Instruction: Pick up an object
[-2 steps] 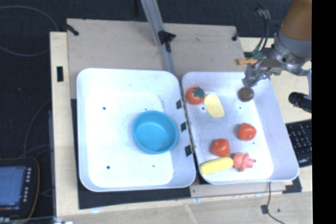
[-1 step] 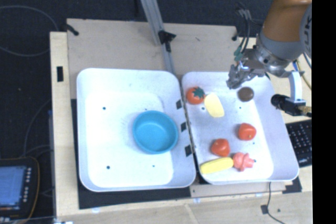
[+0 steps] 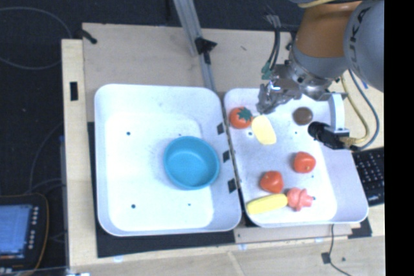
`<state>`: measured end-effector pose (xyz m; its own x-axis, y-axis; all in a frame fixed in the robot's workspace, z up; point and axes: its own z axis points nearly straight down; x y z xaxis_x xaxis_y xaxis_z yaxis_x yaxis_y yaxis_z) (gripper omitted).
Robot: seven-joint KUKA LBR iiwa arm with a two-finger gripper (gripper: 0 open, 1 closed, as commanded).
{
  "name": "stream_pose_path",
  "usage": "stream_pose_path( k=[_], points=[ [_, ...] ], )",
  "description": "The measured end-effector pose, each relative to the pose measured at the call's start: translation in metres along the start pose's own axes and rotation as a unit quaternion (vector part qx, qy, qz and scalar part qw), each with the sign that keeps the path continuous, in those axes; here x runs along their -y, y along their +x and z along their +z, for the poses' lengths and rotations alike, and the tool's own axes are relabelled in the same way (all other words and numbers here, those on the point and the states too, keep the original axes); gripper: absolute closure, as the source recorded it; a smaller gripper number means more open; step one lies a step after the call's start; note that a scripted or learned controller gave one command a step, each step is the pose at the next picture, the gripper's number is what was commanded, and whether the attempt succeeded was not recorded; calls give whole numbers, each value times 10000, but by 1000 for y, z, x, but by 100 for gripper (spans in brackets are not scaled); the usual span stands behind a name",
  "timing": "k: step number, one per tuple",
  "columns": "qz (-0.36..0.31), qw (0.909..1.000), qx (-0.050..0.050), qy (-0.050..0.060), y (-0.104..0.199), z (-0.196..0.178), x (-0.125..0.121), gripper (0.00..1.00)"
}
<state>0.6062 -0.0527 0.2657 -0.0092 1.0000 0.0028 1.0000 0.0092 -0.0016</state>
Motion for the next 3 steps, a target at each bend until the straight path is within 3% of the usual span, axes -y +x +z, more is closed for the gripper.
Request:
stream_pose_path(
  k=[2,3],
  points=[
    [-4,10000,-4,18,98,-6,28,100],
    [6,10000,14,23,141,10,43,100]
  ],
)
